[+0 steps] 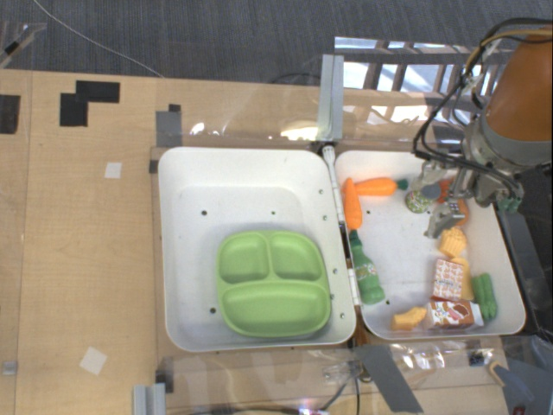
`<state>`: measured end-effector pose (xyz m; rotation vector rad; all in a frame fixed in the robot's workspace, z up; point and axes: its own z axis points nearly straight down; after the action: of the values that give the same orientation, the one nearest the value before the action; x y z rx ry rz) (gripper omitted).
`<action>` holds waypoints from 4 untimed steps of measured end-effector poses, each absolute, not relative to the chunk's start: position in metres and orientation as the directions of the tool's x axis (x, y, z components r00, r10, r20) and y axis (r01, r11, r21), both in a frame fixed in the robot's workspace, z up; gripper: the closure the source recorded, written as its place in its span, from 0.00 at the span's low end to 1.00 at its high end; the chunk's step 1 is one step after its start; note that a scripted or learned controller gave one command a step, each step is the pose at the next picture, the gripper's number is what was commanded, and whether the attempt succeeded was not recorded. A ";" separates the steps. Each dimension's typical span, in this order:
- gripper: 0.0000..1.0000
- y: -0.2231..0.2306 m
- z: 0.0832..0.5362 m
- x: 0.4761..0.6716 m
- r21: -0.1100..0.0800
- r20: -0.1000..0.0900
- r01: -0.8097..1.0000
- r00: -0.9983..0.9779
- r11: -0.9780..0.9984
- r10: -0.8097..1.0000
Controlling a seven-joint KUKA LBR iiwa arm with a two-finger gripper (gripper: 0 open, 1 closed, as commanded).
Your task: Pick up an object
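Yellow corn cob [452,243] just below the claw [442,219], finger state unclear.

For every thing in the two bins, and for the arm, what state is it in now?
green plate: flat in the left bin, upright, nothing on it
green bottle: lying down by the divider
carrots: lying at the right bin's top left
corn: lying below the gripper
juice box: lying on its side
gripper: low over the right bin, nothing seen held
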<state>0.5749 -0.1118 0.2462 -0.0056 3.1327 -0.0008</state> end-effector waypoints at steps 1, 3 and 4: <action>0.00 -0.152 0.099 0.538 -0.002 -0.014 0.017 -1.000 1.000 0.017; 0.00 -0.101 0.091 0.535 0.004 -0.018 0.259 -0.966 0.966 0.259; 0.00 -0.086 0.089 0.618 0.004 -0.015 0.209 -0.978 0.978 0.209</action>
<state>0.6179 -0.0861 0.0890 0.3287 3.1090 0.0031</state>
